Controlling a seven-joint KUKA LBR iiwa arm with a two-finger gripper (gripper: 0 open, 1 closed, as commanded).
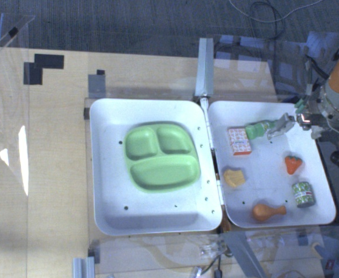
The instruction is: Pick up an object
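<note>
The right bin (273,106) holds several small objects. A green bottle (257,131) lies on its side at the back, its clear neck pointing right. Beside it stands a small red-and-white patterned box (239,141). A strawberry (293,164) lies near the right wall and a yellow lump (234,178) near the left wall. A green can (302,194) and an orange drumstick-shaped toy (266,212) sit toward the front. My gripper (307,119) hangs over the bin's back right corner, just right of the bottle's neck. Nothing shows in its grasp.
The left bin (108,178) bears a green divided tray (160,157) in its middle. A grey metal post (204,68) stands behind the seam between the bins. Cables lie on the floor at the back right.
</note>
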